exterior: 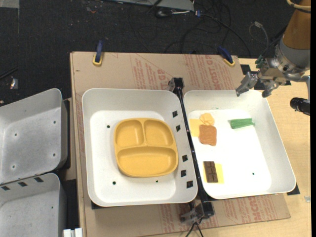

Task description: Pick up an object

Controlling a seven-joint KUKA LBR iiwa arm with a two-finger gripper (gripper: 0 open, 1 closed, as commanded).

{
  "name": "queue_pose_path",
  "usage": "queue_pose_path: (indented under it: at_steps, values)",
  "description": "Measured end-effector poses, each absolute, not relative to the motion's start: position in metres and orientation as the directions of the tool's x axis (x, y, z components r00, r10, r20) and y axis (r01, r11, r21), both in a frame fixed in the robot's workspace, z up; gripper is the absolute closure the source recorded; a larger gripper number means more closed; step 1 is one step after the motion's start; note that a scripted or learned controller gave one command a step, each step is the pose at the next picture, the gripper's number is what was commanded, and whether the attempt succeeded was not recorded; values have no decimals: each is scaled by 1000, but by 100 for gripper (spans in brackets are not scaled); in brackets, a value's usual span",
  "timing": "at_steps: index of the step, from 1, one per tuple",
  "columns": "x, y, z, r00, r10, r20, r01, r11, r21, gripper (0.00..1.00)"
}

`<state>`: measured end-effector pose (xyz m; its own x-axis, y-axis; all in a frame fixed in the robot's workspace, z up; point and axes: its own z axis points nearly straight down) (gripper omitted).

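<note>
In the right bin (276, 147) lie several small items: a green flat piece (241, 124) near the back, an orange-brown patty (208, 135) beside a pale yellow chip (206, 118), and a brown chocolate bar (211, 172) on a yellow slice toward the front. My gripper (256, 87) hangs above the right bin's far right corner, with its fingers apart and nothing between them. It is well clear of every item, closest to the green piece.
The left bin (96, 132) holds a yellow divided tray (146, 147). Black clips (186, 158) line the seam between the bins. Both bins rest on a cardboard sheet (133, 68). Grey metal lids (29, 132) lie off the bench at left.
</note>
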<state>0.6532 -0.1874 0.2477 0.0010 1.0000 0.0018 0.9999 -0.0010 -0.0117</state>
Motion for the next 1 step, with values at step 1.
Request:
queue_pose_path:
  at_steps: [1]
  values:
    - [656, -187, 256, -1, 1000, -1, 1000, 1, 1, 0]
